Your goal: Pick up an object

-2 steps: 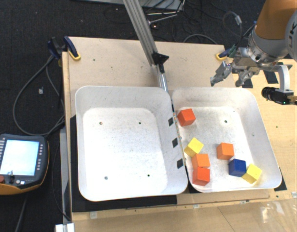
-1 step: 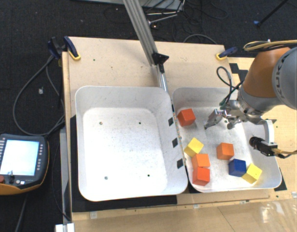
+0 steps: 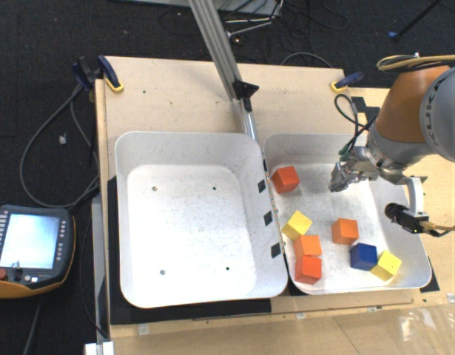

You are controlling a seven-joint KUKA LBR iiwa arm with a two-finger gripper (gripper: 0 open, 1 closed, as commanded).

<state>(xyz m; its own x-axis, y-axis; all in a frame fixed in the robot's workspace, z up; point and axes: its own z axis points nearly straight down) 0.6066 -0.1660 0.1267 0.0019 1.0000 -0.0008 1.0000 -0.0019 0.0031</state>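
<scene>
The right bin (image 3: 316, 143) holds several small cubes. An orange cube (image 3: 285, 179) lies near its back left. A yellow cube (image 3: 297, 224), an orange cube (image 3: 310, 245) and a red-orange cube (image 3: 308, 269) line the left side. Further right sit an orange cube (image 3: 345, 231), a blue cube (image 3: 363, 256) and a yellow cube (image 3: 388, 265). My gripper (image 3: 342, 179) hangs low over the back of this bin, to the right of the back orange cube and apart from it. I see no cube in the gripper.
The left bin (image 3: 131, 198) stands beside the right one, with a narrow gap and black clips between them. A slanted metal rod (image 3: 216, 39) comes down to the bins' back edge. A teach pendant (image 3: 27, 250) lies off the bench at left.
</scene>
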